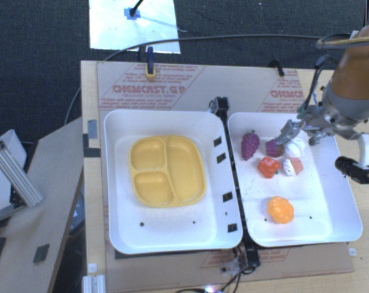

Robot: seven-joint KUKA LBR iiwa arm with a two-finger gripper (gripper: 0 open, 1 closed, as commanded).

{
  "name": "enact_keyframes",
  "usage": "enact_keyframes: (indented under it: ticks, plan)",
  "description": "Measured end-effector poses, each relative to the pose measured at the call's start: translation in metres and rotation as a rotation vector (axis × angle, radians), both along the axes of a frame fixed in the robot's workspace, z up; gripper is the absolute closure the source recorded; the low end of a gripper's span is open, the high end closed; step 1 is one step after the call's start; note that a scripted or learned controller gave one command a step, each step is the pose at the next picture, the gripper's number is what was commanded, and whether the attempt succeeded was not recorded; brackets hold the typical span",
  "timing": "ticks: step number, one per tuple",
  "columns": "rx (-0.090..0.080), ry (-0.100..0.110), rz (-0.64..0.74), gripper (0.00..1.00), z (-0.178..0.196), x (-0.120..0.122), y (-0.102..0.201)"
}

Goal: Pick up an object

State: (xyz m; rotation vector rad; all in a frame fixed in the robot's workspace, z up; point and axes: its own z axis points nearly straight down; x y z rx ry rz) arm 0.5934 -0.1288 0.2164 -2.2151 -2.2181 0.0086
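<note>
The right bin [340, 215] holds several toy foods. A purple grape bunch [250, 144] lies at its left, with a small purple piece [273, 148] beside it. Below these sit a red-orange fruit [268, 166] and a white and red piece [292, 165]. An orange pepper [280, 209] lies alone nearer the front. My gripper [303, 137] hangs over the bin's back part, open. Its left finger [288, 130] is just above the small purple piece. A white lump [296, 145] shows under the gap between the fingers; nothing is held.
The left bin [123, 224] carries a yellow divided plate [167, 170]. A black ridge with clips [228, 170] separates the bins. A black part [355, 168] sticks in over the right bin's right rim. Cables cross the bench behind the bins.
</note>
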Motion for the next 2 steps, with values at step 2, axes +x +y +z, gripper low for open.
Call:
enact_keyframes:
  ticks: [2]
  plan:
    - [-0.001,-0.008,0.005,0.00,-0.044,0.012,0.005]
